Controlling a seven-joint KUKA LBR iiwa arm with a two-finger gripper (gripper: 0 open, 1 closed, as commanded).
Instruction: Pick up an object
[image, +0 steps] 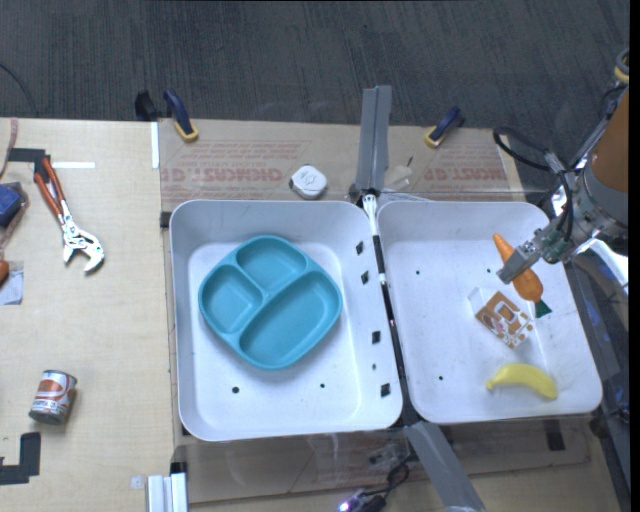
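Note:
An orange toy carrot with a green tip lies in the right bin, near its far right side. My gripper reaches in from the right and sits directly over the carrot's middle, covering part of it. Whether the carrot is gripped cannot be made out from here. A small brown and white packet lies just in front of the carrot. A yellow banana rests near the bin's front right corner.
A blue divided plate lies in the left bin. On the bench to the left are pliers and a small can. A white round object sits behind the bins. Cables hang by the arm at right.

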